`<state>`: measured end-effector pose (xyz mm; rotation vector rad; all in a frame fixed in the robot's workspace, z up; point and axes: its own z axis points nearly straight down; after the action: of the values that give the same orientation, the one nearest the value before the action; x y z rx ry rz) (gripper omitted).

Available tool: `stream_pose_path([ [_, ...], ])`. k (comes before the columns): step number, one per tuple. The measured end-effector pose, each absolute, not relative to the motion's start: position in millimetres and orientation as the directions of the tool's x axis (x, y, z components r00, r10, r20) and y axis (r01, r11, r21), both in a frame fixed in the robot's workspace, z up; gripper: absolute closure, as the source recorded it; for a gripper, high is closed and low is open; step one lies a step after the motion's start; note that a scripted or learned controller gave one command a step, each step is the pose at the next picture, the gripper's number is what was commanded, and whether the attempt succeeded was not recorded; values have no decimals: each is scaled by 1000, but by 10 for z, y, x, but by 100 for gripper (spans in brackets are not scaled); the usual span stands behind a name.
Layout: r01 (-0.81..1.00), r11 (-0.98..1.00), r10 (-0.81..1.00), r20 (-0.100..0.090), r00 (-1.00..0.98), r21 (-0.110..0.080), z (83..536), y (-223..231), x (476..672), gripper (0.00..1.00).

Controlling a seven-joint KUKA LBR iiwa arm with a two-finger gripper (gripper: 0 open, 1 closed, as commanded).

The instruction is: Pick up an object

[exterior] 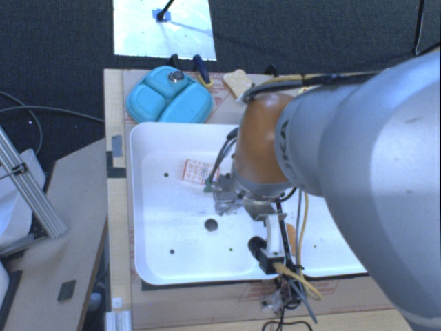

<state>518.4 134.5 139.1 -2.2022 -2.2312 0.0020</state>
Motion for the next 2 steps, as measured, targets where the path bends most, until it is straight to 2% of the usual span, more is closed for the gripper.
stream_pose_path([
  [1, 1000, 7, 1000, 6, -7, 20, 3099, 1540, 5645, 100],
  [2, 1000, 3, 1000, -1, -3, -9, 2061, 1703, 5324, 100],
])
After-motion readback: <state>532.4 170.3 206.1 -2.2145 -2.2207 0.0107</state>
